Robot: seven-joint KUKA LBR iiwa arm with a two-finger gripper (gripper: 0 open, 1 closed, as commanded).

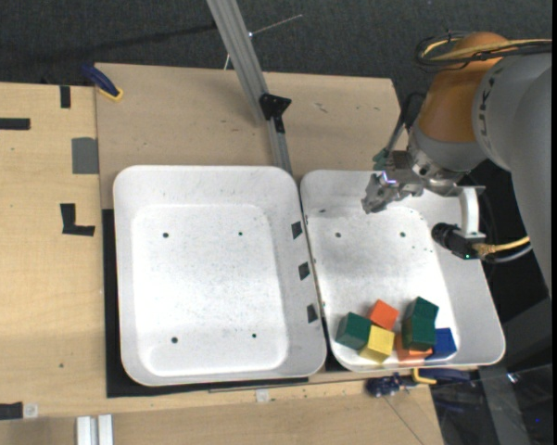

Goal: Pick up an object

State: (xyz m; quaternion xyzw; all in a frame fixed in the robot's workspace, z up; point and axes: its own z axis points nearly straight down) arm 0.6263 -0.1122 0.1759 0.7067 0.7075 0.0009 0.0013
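Observation:
Several small blocks lie clustered at the near end of the right bin (352, 239): a green block (354, 329), an orange block (384, 314), a yellow block (380, 342), a dark green block (423, 317) and a blue block (444, 342). My gripper (381, 193) hangs over the far end of that same bin, well apart from the blocks. Nothing shows between its fingertips. The arm, grey with an orange band (454, 100), comes in from the right.
The left bin (139, 211) lies beside the right one. A slanted metal pole (246, 54) crosses the bench behind the bins. Black clips (301, 269) sit along the seam between the bins. A cable (500, 246) loops off the wrist.

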